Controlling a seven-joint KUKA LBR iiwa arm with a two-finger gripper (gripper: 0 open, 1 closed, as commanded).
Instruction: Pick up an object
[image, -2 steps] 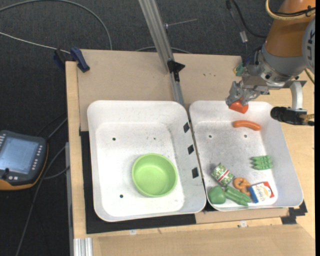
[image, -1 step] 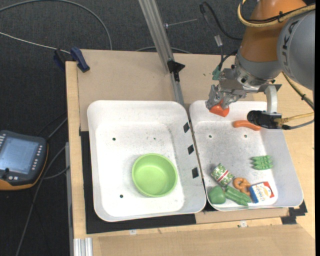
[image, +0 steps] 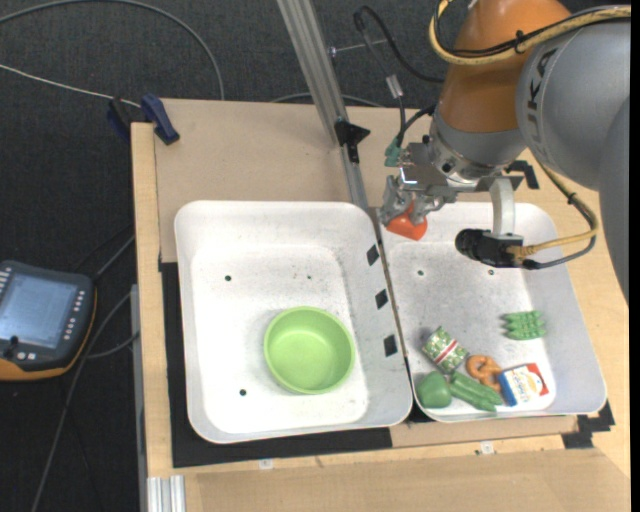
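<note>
At right bin's (image: 560, 300) top-left corner: orange-red object (image: 405, 226) pinched between gripper (image: 410, 210) fingers (closed on it), just beside divider. Green bowl (image: 309, 348) in left bin (image: 220, 250); small items clustered along right bin's near edge.

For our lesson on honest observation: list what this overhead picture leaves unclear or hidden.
- Orange-red object, camera view: partly covered by the gripper, so whether it is gripped is unclear.
- Small packet: print too small to read.
- Arm: cut off by the top edge.
</note>
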